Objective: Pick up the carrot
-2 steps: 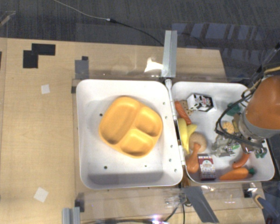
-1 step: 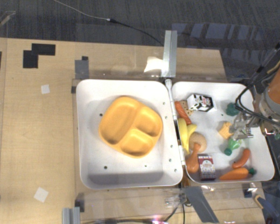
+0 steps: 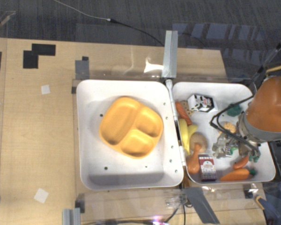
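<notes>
A pale wooden counter [image 3: 33,139] carries two shallow white bins side by side, the left bin [image 3: 84,139] and the right bin [image 3: 267,170], their inner rims touching.

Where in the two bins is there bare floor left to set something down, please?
The left bin has bare floor all around the yellow divided plate, widest along its near edge. The right bin is crowded: the carrot, other toy food and the gripper; a bare patch lies near its far rim.
</notes>
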### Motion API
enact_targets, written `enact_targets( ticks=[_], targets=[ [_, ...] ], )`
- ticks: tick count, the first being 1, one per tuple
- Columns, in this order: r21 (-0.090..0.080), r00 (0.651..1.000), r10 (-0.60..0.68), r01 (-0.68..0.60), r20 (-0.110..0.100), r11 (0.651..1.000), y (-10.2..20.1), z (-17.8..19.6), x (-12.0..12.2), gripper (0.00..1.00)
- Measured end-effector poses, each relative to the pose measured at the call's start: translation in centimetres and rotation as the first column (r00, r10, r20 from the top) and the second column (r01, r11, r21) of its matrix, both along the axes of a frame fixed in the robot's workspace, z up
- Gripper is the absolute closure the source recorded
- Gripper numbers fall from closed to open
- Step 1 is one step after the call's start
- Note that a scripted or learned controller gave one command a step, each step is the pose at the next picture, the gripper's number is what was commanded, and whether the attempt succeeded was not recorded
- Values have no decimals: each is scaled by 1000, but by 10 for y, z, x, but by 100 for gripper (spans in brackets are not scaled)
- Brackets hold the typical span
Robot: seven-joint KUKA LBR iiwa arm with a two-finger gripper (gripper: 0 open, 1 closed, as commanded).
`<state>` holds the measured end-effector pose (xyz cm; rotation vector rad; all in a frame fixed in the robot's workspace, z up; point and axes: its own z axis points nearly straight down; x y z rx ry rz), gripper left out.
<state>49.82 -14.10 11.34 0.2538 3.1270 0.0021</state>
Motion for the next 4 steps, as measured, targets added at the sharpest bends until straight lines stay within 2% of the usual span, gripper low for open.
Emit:
enact_targets(
  ticks=[1, 2, 3, 4],
  targets=[
    [-8, 982, 186, -186, 11, 982, -14, 108, 18, 100],
    [2, 988, 154, -154, -3, 988, 24, 1, 2, 100],
    [0, 988, -156, 156, 5, 988, 46, 32, 1, 100],
    [0, 980, -197, 197, 11, 980, 23, 106, 86, 100]
  ],
)
